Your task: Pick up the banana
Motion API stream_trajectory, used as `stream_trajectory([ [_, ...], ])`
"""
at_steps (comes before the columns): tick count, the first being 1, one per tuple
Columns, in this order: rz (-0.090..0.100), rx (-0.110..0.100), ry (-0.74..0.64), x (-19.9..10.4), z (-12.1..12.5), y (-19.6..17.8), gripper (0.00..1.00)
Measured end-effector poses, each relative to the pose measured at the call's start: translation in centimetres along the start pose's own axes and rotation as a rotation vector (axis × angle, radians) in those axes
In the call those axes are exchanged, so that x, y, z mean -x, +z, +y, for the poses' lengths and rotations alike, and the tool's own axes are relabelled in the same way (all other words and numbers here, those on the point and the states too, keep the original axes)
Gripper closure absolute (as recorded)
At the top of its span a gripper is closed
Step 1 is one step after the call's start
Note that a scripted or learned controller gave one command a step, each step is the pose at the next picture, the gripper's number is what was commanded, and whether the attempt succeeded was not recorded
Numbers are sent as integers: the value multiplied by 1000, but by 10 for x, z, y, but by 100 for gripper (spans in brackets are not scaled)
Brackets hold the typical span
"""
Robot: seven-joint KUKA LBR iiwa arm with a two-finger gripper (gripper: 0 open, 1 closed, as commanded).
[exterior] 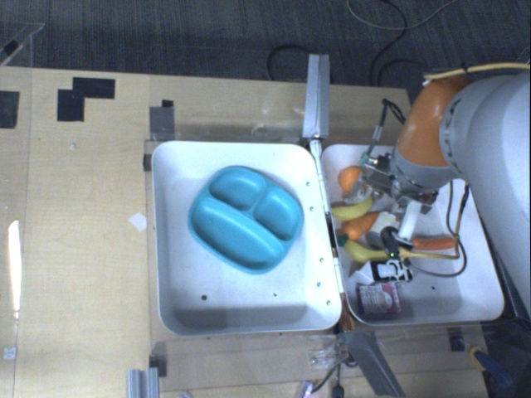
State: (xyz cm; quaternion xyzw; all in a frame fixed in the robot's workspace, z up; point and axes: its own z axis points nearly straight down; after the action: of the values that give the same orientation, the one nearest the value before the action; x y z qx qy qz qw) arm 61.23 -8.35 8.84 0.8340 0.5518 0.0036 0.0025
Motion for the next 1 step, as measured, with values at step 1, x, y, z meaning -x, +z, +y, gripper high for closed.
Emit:
stream_trajectory([
  [1, 5, 6, -1, -2, 2, -13, 100],
])
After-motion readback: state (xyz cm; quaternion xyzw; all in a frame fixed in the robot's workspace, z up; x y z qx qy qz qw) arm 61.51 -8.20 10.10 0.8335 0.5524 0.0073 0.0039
